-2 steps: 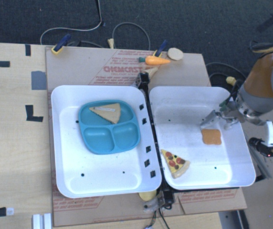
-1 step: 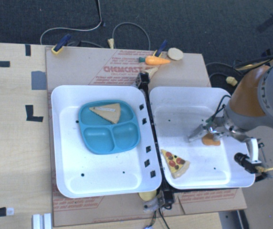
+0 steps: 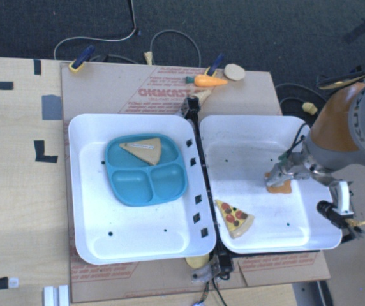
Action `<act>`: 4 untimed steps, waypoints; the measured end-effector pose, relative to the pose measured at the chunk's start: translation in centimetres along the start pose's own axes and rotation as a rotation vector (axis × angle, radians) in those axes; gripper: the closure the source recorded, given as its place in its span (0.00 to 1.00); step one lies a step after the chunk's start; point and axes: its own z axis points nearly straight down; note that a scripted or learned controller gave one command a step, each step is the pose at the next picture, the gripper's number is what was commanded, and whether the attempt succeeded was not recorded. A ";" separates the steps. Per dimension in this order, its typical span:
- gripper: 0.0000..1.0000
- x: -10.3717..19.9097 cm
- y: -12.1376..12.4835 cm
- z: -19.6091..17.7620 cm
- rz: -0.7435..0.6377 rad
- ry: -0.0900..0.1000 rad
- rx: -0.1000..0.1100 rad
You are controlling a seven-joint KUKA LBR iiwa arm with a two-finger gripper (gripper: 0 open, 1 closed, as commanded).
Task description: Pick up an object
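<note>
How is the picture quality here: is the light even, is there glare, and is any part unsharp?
Camera view: soft, even light and faint shadows; the right bin looks bright white, without hard glare; the pizza slice and blue plate are fairly sharp; the gripper and the orange piece under it are blurry.

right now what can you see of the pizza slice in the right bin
The pizza slice looks like a toy: a tan wedge with red round toppings and small green bits. It lies flat on the floor of the right bin, near the front left corner, its point toward the divider. Nothing touches it; the gripper is apart, farther back and right.
</note>
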 end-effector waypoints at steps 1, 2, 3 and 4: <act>1.00 5.4 11.1 -7.2 -0.011 0.010 0.002; 0.00 4.9 10.4 -6.7 -0.002 0.010 0.016; 0.00 0.9 -0.3 -6.5 0.007 0.011 0.024; 0.00 -1.5 0.2 0.0 0.001 0.011 0.022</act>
